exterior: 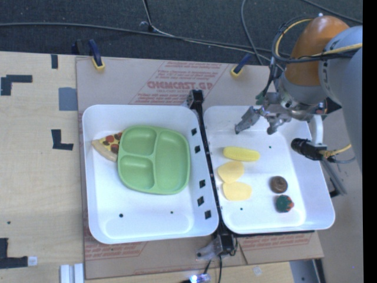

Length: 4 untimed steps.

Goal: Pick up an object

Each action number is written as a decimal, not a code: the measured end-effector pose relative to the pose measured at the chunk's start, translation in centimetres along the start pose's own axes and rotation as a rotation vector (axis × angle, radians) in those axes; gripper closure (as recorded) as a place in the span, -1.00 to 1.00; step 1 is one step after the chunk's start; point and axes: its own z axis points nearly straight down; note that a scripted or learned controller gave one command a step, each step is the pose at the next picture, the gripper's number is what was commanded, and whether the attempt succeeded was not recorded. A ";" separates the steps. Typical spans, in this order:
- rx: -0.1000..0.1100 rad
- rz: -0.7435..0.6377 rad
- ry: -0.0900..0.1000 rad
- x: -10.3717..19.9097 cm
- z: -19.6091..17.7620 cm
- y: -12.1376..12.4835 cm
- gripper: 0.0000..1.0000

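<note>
My gripper (259, 124) hangs over the back of the right bin (306, 217), its two fingers spread open with nothing between them. Below it in that bin lie a yellow banana-like piece (241, 154), two pale yellow chips (230, 171) (237, 191), a brown round piece (278, 184) and a small green and red ball (284, 203). The left bin (147, 226) holds a green divided plate (154, 160) with a pizza slice (107, 145) tucked at its left edge.
A black divider with clips (202, 158) runs between the bins. Blue and yellow clamps (95, 56) (240, 67) hold the cardboard at the back. Cables loop over the dark floor behind the bench.
</note>
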 end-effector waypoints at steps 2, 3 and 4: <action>-0.011 -0.002 -0.002 -0.6 5.0 -0.3 -1.00; -0.016 -0.004 -0.004 -0.5 9.7 -0.2 -1.00; -0.019 -0.004 -0.005 -0.5 8.3 -0.1 1.00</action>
